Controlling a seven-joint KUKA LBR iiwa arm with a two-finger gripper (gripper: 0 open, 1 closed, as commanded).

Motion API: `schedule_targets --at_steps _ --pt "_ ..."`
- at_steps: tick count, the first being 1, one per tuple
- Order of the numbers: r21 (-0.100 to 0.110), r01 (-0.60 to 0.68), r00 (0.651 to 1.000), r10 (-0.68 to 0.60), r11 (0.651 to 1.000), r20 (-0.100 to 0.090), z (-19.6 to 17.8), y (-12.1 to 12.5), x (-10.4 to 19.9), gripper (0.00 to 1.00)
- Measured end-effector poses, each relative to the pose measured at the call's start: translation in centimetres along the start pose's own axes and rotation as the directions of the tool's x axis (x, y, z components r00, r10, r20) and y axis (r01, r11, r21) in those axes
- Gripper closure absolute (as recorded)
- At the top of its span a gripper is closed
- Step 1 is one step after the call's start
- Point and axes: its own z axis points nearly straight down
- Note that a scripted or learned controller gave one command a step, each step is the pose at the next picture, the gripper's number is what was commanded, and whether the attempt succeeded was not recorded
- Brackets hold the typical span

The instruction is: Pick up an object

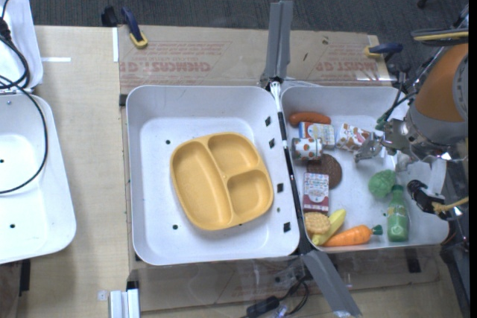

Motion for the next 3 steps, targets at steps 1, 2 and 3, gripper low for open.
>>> schedule_targets --at_steps 1,2,3 --pt "0.058 -0.168 0.986 0.168 0.984 0.014 0.60 7.20 2.32 0.00" --pt "0.088 -0.210 0.978 0.210 0.974 0.003 0.63 7.93 1.68 0.00" --pt "0.099 -0.402 0.915 0.402 0.910 0.023 0.65 7.76 1.34 0.00"
